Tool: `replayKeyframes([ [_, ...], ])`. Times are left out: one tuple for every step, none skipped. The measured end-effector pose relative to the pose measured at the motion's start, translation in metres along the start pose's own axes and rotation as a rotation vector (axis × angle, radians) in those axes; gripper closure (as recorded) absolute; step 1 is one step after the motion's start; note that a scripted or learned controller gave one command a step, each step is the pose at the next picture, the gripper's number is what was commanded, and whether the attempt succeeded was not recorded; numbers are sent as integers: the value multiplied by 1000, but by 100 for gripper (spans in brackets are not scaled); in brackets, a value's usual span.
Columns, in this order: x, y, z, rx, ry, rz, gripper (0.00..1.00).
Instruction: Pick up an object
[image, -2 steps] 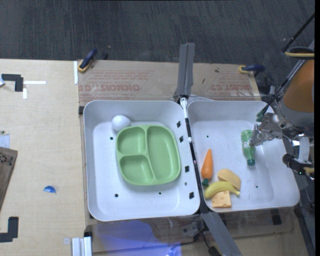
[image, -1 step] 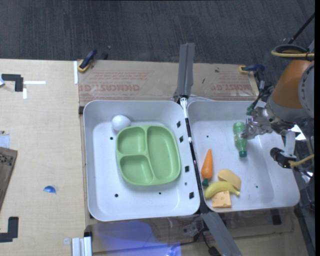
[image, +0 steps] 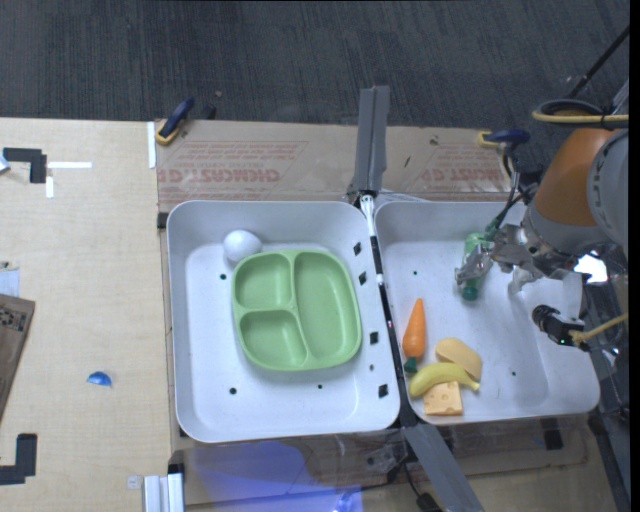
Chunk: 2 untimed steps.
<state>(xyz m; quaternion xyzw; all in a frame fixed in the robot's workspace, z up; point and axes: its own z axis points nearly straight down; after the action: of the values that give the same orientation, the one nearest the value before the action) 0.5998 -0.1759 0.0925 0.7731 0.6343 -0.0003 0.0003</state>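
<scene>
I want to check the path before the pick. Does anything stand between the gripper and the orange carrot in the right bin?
Nothing visible does. The gripper hangs above bare white floor of the right bin; the orange toy carrot lies beyond it.

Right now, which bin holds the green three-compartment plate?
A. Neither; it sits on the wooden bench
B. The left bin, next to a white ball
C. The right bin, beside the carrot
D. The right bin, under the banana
B: the green three-compartment plate lies in the left white bin, with the small white ball at its upper-left corner.
</scene>
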Motion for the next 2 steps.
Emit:
replayKeyframes([
  [-7,49,-47,0,-1,251,0],
  [23,56,0,2,-1,391,0],
])
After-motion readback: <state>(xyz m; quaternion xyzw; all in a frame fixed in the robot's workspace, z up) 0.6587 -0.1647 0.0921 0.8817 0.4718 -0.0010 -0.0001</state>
